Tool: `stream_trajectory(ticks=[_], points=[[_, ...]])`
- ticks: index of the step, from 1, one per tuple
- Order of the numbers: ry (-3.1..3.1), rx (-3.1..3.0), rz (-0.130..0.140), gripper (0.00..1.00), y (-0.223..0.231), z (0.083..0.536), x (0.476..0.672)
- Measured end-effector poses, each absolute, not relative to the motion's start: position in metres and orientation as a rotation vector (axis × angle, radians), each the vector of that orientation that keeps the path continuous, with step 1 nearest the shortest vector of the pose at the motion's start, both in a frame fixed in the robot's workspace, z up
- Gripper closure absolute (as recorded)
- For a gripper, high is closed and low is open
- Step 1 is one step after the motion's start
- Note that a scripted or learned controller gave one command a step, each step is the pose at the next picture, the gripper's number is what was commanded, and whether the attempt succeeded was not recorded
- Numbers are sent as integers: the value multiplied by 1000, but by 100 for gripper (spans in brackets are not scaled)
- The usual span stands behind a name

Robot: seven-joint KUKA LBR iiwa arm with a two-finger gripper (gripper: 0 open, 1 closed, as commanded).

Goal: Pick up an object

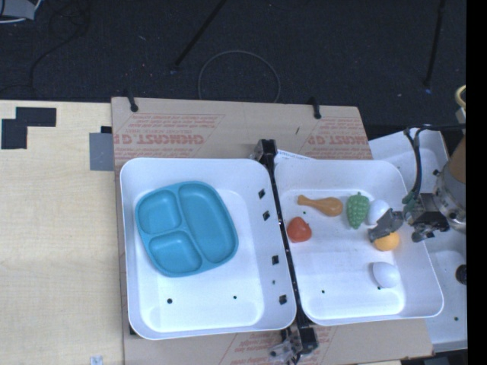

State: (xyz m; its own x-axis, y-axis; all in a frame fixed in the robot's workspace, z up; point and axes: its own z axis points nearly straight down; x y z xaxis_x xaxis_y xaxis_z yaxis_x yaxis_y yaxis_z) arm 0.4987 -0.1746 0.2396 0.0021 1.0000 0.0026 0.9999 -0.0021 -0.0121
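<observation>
Objects are lying in the right bin (335, 310): a tan drumstick (321, 204) near the upper middle, a green fruit (358, 210) just beside its right end, a red tomato (299, 230) below the drumstick near the divider, a white egg (385, 274) toward the lower right, and an orange piece (386, 241) close to the right wall. A second white piece (377, 211) is sitting between the green fruit and the pincer (389, 226).

The pincer is reaching in from the right and hanging directly over the orange piece, with a dark finger (384, 224) overlapping the top of that piece. Whether the fingers are spread or closed cannot be told from this angle, and no object is visibly clamped between them. A black cable (417, 166) is looping above the wrist.

The left bin (198, 310) is carrying a blue divided plate (186, 227), which is lying flat in the upper left part. Both bins are resting side by side on a cardboard sheet (228, 128) on the bench (53, 242).
</observation>
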Motion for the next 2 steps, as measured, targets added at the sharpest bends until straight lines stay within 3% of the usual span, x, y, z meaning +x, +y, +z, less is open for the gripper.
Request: stream_trajectory(ticks=[1,2], points=[[-2219,-2220,2,0,-175,245,501],[-2215,-2216,7,0,-179,181,500]])
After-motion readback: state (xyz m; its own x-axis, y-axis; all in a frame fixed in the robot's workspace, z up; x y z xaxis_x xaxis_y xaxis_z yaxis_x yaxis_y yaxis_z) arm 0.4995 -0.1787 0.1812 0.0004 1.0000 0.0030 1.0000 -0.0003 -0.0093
